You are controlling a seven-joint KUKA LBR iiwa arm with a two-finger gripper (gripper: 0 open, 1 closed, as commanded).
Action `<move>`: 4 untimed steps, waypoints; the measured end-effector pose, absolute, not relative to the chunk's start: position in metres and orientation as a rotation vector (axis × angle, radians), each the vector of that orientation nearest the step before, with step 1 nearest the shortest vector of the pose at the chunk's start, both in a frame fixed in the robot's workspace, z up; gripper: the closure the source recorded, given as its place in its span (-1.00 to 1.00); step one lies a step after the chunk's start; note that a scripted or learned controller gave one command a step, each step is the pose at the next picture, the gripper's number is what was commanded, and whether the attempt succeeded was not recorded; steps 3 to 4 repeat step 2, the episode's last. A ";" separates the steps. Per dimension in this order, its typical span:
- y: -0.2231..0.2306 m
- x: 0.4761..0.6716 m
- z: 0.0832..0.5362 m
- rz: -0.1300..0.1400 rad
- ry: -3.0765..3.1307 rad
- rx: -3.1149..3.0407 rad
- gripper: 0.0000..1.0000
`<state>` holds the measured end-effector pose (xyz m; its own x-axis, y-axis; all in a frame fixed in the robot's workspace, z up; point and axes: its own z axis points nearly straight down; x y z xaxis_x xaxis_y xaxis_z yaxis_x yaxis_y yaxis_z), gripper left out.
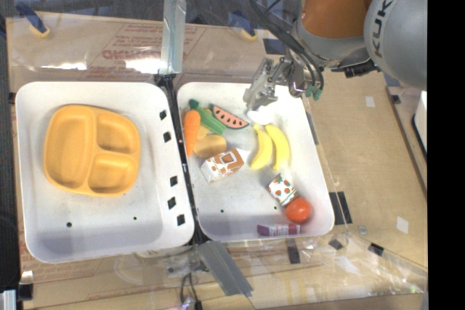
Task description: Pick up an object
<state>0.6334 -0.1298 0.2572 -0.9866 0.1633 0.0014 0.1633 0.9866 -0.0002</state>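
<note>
Hovering over the far edge of the right bin (320,178), the gripper (263,92) sits above the bin's far-right area, just beyond the bananas (270,147) and beside the watermelon slice (229,117). Whether its jaws are spread or closed cannot be told from this view, and nothing is seen between them. No object has been lifted; every candidate rests on the bin floor. Along the bin's left wall lie a carrot (191,128) and a green vegetable (208,120), with a bread roll (209,145) and a small carton (222,165) nearer the middle. Toward the near-right corner lie a second carton (282,189), a tomato (298,210) and a flat purple packet (277,230) against the near wall. The left bin (29,229) carries a yellow divided tray (91,149). Judged from this layout, the task is at the approach stage: selection, descent, closing and lifting all remain. The bananas and the watermelon slice are the nearest targets.
</note>
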 end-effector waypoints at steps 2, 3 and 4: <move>-0.148 0.655 0.227 -0.005 -3.128 0.216 1.00; -0.148 0.655 0.227 -0.005 -3.128 0.216 1.00; -0.148 0.655 0.227 -0.005 -3.128 0.216 1.00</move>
